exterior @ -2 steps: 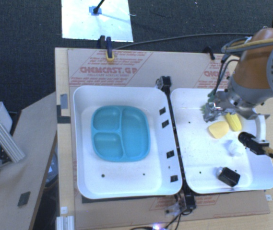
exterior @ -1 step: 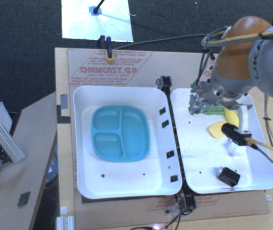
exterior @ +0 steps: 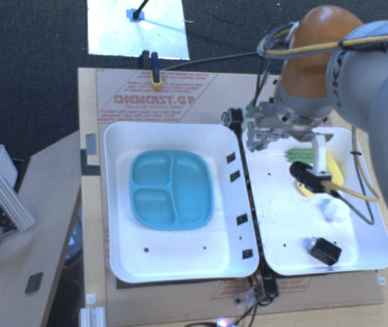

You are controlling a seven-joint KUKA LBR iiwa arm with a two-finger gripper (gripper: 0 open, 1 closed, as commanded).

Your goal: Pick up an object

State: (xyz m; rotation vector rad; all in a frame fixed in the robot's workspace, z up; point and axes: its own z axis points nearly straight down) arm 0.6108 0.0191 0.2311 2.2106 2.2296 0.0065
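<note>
My gripper [exterior: 260,140] hangs over the far left corner of the right bin [exterior: 282,216], close to the divider between the bins, with nothing visibly in it. Just right of it lies a green pod-like item [exterior: 301,156]. A yellow banana-shaped item [exterior: 335,174] lies further right, partly hidden by the wrist hardware. A small white crumpled item [exterior: 334,210] sits below that. A black block [exterior: 325,251] rests near the bin's front right corner.
The left bin [exterior: 122,251] holds a blue divided plate [exterior: 172,189]. A row of black clips [exterior: 240,197] runs along the divider. The bins stand on a cardboard sheet [exterior: 156,90]. A silver rail [exterior: 3,189] sticks in at the far left.
</note>
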